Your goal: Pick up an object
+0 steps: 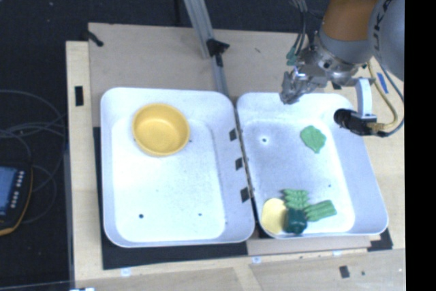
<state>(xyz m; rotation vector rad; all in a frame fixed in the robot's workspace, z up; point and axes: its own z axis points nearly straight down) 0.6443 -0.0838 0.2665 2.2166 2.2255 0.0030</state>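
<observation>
My gripper hangs over the far edge of the right bin, near its back left part, with nothing seen between its fingers. A light green flat piece lies in the right bin, a little in front of and to the right of the gripper. At that bin's near edge sit a pale yellow round thing, a dark teal object and a green toothed piece, bunched together. A yellow bowl rests in the back left part of the left bin.
A grey metal post rises slantwise behind the bins, ending near the divide between them. Black clips mark the seam between the two bins. The wooden bench borders the bins at the back.
</observation>
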